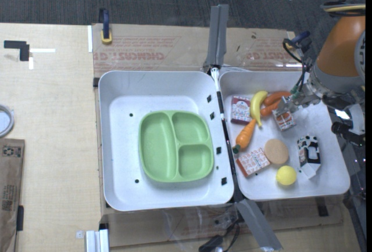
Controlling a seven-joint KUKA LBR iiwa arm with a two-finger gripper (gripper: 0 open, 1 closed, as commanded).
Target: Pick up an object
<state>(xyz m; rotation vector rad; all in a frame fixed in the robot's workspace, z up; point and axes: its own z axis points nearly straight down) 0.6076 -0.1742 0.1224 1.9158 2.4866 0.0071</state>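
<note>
my end effector (289, 107) hangs over the back of the right bin (331, 187), its tip just above a small red-and-white carton (284, 120); from this slanted view i cannot tell how far it is open, nor whether it has hold of anything. the likeliest target, that carton, sits packed against an orange carrot (274, 101) and close to a banana (257, 104), so i judge the main risk is a crowded grab: closing could catch the carrot as well, or nudge the carton aside and leave me with nothing. a second carrot (245, 135), a snack packet (252, 161), a tan round piece (276, 151), a yellow ball (285, 176) and a black-and-white carton (308, 152) lie more openly towards the front. the green divided plate (175, 146) sits in the left bin (116, 129) on the desk (46, 100).
</note>
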